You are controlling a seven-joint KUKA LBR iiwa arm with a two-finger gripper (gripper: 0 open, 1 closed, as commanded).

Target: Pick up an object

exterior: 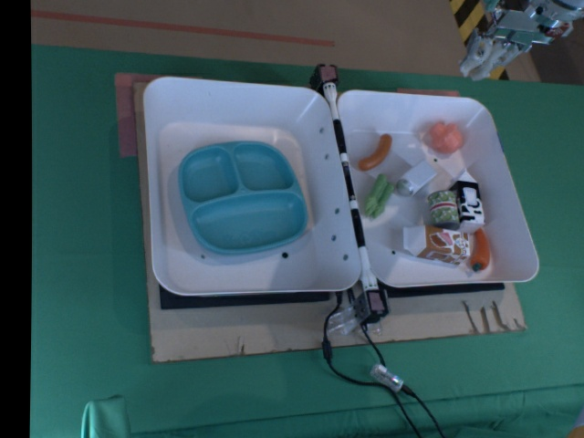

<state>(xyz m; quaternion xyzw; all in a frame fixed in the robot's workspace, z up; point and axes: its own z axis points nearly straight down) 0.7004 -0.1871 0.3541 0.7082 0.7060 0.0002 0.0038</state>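
While the arm hangs high beyond the far right corner of the bench, its gripper (pixel 482 58) sits above the floor, clear of both bins. Its grip cannot be made out. A sausage (pixel 375 152) lies in the right bin (pixel 511 245), slanting from near-left to far-right, beside green beans (pixel 379 194).

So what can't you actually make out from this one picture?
- Tool: small and blurred at the camera view's top right corner; the arm above it is cut off by the edge.
- Can label: too small to read.
- Carton: print illegible, and it partly hides the carrot behind it.
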